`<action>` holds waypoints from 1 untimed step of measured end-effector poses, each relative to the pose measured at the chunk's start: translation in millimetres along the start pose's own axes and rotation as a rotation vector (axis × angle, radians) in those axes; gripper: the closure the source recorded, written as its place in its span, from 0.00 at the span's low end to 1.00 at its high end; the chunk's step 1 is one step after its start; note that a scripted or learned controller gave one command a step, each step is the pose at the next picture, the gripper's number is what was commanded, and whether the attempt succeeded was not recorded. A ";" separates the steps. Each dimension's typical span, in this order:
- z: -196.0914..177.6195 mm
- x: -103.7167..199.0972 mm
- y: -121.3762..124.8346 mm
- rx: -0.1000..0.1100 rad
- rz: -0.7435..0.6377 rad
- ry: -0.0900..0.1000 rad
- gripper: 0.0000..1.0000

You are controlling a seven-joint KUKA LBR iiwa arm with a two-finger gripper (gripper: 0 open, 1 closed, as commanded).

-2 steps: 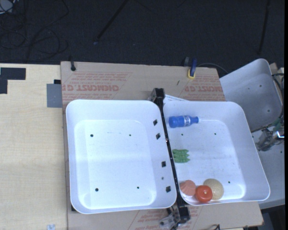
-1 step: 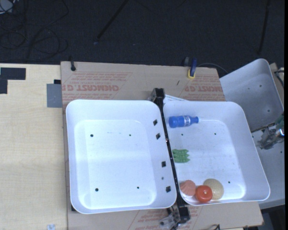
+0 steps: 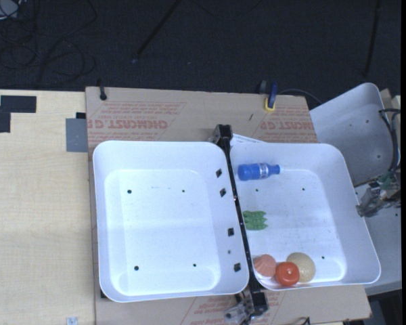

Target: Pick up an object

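1. My gripper (image 3: 376, 199) sits off the right edge of the right bin (image 3: 338, 156), about level with the middle of that edge and clear of the bin wall. It is small and blurred among cables there, so I cannot tell whether it is spread or pressed together, and I see nothing in it.
2. My arm (image 3: 352, 117) shows as a pale grey shape past the right bin's far right corner.
3. A blue bottle (image 3: 258, 171) lies on its side near the far edge of the right bin, its cap pointing right.
4. A green item (image 3: 254, 220) lies by that bin's left wall, about halfway down.
5. In the near left corner of the right bin, three round things crowd together: a pink piece (image 3: 263, 264), a red ball (image 3: 287, 273) and a pale yellow ball (image 3: 303, 265).
6. The left bin (image 3: 108, 156) adjoins the right bin's left edge.
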State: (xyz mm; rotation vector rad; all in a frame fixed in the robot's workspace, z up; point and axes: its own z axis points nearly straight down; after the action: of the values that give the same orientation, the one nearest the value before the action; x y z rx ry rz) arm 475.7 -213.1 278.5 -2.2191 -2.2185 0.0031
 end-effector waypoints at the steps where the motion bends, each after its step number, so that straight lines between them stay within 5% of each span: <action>1: -21.1 -0.6 0.0 -0.004 -0.001 -0.001 1.00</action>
State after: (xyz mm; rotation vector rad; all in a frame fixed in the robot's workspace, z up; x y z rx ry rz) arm 475.8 -213.7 299.5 -2.2202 -2.2226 0.0004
